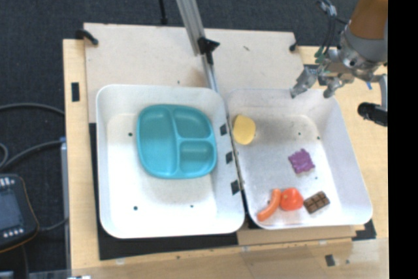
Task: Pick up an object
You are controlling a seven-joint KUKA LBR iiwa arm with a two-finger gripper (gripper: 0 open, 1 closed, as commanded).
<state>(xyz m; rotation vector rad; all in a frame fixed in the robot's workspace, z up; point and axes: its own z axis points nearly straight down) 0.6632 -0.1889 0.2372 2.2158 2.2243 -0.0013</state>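
Nearby, a small flat purple block (301,161) lies in the right bin (346,140)

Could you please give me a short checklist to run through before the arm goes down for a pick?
1. Gripper open and holding nothing: ok, fingers spread.
2. Gripper above the right bin: ok, at its far right corner.
3. Gripper over a target: not ok, nothing lies beneath it.
4. Purple block free on all sides: ok.
5. Yellow piece clear of the wall: not ok, it sits by the left wall.
6. Orange toy and brown block apart: cannot tell, very close.
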